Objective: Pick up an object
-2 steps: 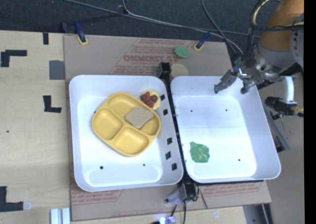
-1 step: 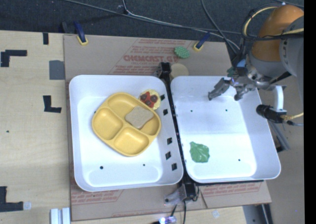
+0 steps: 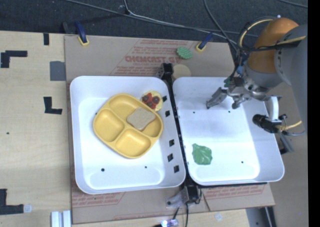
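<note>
Left bin (image 3: 85,171): yellow tray (image 3: 125,128), toast (image 3: 140,118). Right bin (image 3: 260,163): green piece (image 3: 202,154).

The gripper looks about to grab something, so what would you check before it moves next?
1. Fingers spread: the gripper is open. Ok.
2. Nothing held: nothing sits between the fingers. Ok.
3. Target reachable: the green piece lies alone on the right bin floor. Ok.
4. Gripper above target: it hovers near the bin's far end, well away from the green piece. Not ok.
5. Height above the floor: cannot tell.
6. Yellow tray in the left bin out of the way: ok.
</note>
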{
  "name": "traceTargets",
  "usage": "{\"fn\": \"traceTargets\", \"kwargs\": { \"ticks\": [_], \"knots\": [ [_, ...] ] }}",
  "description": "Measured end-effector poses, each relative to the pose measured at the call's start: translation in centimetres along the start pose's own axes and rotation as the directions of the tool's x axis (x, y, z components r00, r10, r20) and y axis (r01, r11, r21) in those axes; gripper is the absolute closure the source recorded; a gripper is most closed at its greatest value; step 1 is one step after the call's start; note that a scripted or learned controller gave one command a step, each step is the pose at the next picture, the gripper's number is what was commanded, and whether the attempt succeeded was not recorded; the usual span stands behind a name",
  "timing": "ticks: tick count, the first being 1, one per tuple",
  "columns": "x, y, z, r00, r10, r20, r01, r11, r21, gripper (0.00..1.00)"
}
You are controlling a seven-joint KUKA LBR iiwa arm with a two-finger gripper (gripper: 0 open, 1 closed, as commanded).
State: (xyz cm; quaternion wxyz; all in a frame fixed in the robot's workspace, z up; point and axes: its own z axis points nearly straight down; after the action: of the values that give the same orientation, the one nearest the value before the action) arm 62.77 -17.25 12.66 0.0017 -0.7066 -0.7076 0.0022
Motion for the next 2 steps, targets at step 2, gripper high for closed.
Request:
{"fn": "traceTargets", "kwargs": {
  "ticks": [2],
  "knots": [
    [0.7,1.1,-6.9,1.000,-0.001,0.000,0.001,1.000,-0.011,1.00]
  ]
}}
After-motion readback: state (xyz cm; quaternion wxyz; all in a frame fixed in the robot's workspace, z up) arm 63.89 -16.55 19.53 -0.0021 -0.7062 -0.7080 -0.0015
